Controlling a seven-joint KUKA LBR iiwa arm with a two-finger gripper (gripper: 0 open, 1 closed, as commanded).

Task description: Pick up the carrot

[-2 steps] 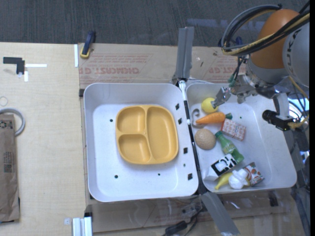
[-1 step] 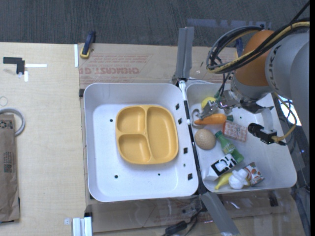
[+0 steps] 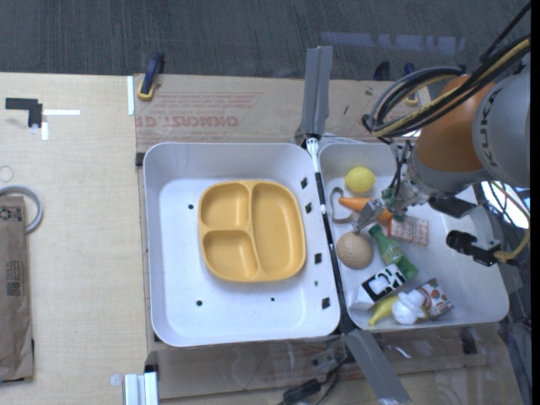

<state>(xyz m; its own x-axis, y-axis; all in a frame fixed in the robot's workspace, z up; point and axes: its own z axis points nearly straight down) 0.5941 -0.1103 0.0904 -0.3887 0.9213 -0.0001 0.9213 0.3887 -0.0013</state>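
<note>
The carrot (image 3: 358, 202) lies in the right bin (image 3: 489, 298), toward its 10 o'clock corner, its long axis running roughly 9 to 3 o'clock, just below the lemon (image 3: 360, 180) and above the brown round fruit (image 3: 354, 250). The hand (image 3: 374, 216) sits right at the carrot's 4 o'clock end, touching or nearly so, but whether it is clenched or released I cannot tell, since clutter hides the tips. Around them lie a green bottle (image 3: 392, 251), a banana (image 3: 381, 310) and a garlic bulb (image 3: 407, 309), while the left bin (image 3: 169, 310) holds a yellow divided plate (image 3: 251, 229)
</note>
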